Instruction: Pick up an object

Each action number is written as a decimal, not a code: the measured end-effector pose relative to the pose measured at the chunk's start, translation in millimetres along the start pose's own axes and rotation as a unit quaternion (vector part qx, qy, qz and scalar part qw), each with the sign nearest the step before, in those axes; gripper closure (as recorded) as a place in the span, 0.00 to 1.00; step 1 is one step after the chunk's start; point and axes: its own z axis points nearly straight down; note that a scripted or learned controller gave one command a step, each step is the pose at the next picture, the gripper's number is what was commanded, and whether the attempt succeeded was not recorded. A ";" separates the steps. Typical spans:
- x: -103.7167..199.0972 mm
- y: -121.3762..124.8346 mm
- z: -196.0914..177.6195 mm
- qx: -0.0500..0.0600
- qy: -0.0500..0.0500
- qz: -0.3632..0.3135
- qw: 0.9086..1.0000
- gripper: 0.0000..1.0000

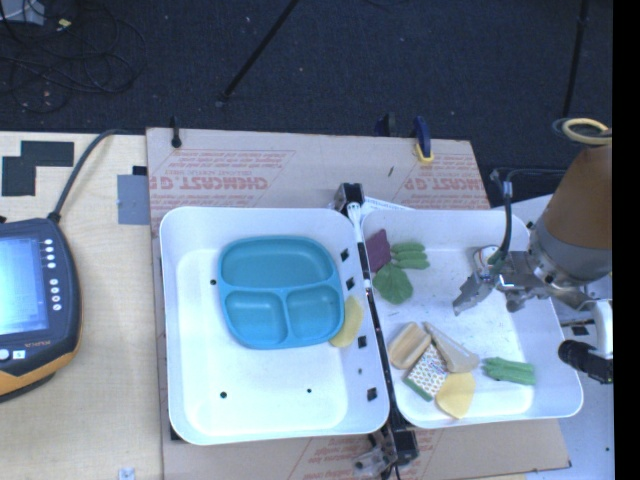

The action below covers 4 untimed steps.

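Green toy vegetable lies below the gripper, near the bin rim. The gripper hangs empty, fingers spread apart. The vegetable looks light and rigid, probably smooth plastic; pinching across its narrow middle seems safest.

Bench carries a cardboard sheet. Two white bins sit on it side by side: left bin, right bin. A pendant rests at left.

A blue tray lies in a white bin (the checkered block looks green-and-white).
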 end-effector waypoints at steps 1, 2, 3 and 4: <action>60.8 -19.0 86.0 0.003 0.001 -0.002 1.000 0.00; 37.5 32.6 96.8 -0.005 0.001 -0.002 1.000 0.00; 60.1 62.1 96.8 -0.008 -0.002 -0.001 1.000 0.00; 28.5 107.7 94.5 -0.003 -0.001 -0.001 1.000 0.00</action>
